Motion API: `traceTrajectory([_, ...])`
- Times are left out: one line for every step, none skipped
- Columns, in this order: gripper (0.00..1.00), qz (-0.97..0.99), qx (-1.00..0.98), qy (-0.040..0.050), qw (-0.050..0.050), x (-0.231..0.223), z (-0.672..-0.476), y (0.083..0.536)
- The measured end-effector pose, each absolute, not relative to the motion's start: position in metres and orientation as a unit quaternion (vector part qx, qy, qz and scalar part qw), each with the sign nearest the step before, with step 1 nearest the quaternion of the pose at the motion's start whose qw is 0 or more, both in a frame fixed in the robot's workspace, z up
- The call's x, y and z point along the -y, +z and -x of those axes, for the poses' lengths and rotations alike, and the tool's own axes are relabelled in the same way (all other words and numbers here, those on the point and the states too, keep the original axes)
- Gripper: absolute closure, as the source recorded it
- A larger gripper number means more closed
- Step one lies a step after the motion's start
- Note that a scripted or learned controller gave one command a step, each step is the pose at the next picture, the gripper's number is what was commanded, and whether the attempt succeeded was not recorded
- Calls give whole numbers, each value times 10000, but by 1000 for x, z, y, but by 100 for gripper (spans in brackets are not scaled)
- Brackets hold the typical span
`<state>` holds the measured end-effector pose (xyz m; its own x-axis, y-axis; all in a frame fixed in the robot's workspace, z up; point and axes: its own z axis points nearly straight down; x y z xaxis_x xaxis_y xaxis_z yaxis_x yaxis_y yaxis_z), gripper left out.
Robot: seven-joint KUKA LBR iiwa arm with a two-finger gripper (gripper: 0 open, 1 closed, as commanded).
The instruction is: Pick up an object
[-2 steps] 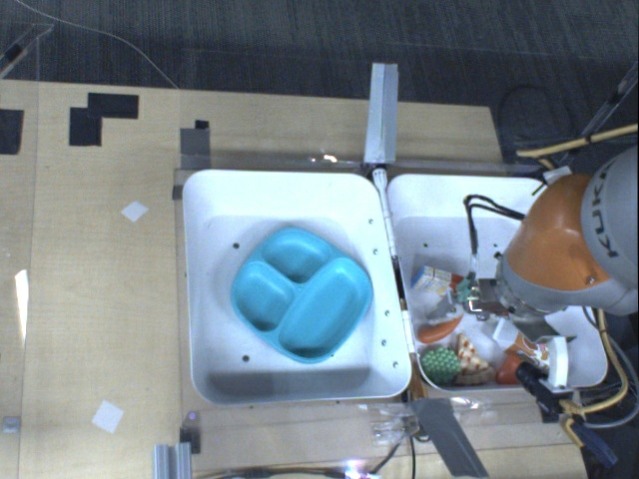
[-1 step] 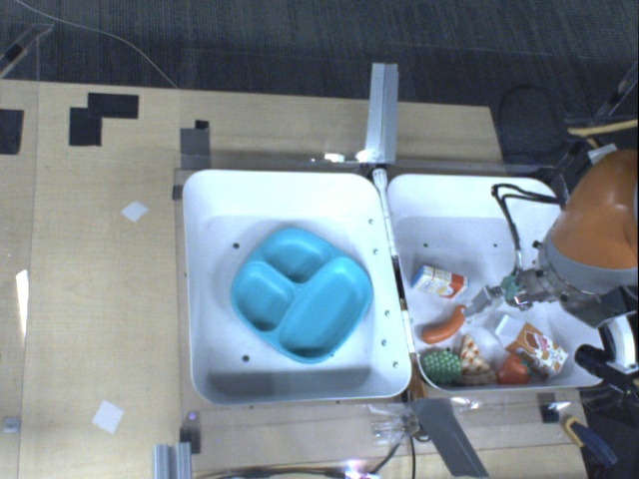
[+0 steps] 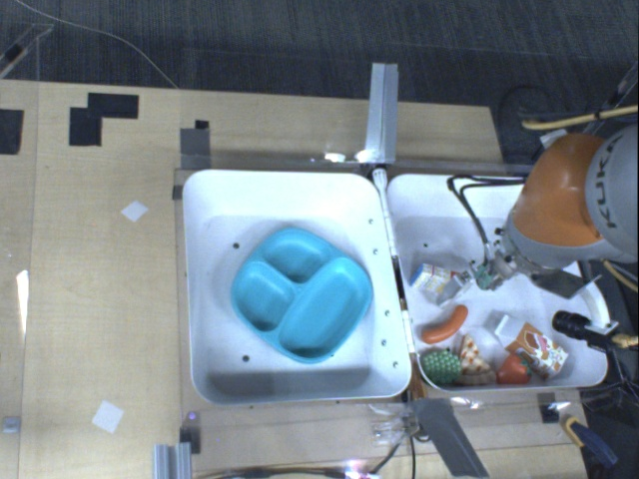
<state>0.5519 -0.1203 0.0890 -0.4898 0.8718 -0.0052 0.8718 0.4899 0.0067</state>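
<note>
At the far left we see the tan surface, bare apart from some black marks near its upper edge. Next comes the left bin, and in its middle lies a blue divided dish with three compartments, resting flat on the bin's floor. A metal post stands behind the seam where the two bins meet. In the right bin we find the small objects gathered toward the front: a crumpled silvery packet near the centre, an orange sausage just below it, a green knobbly piece at the front wall, a triangular slice beside that, a red piece, and an orange carton at the right. The gripper hangs just right of the packet, low over the bin's floor. We cannot tell how its fingers are set, and nothing shows between them. Above it rises the arm's orange band.
</note>
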Motion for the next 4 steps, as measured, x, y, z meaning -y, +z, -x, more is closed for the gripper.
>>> traceTrajectory([0,-4813,-8765,8,8,114,-574,126])
traceTrajectory([0,-5010,-8654,33,96,93,-517,89])
traceTrajectory([0,-4429,-8966,8,14,82,-514,183])
traceTrajectory([0,-4025,-9154,7,6,88,-504,118])
